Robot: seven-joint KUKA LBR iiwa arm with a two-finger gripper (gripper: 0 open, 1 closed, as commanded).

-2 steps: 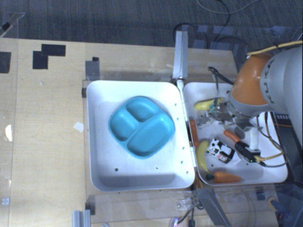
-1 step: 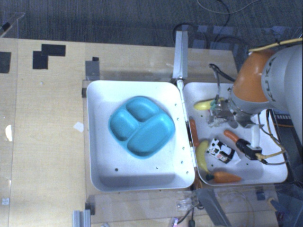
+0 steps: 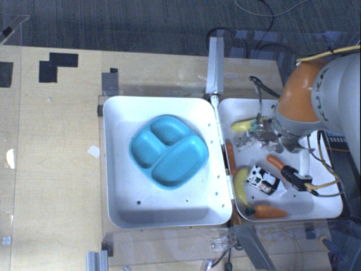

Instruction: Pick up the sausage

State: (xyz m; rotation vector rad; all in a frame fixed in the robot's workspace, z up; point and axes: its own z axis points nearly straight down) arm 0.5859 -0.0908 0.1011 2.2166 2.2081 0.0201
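The sausage (image 3: 230, 157), a thin reddish-brown stick, lies along the left wall of the right bin (image 3: 324, 208), pointing front to back. My gripper (image 3: 247, 140) hangs low over the back left part of that bin, just right of the sausage's far end and apart from it. A yellow banana-like piece (image 3: 241, 126) lies right behind the gripper. Nothing can be seen held in the gripper.
The right bin also holds a second yellow piece (image 3: 241, 186), a black-and-white item (image 3: 264, 180), an orange carrot (image 3: 271, 212) at the front and another orange piece (image 3: 274, 162). A blue divided plate (image 3: 169, 151) sits in the left bin (image 3: 121, 202).
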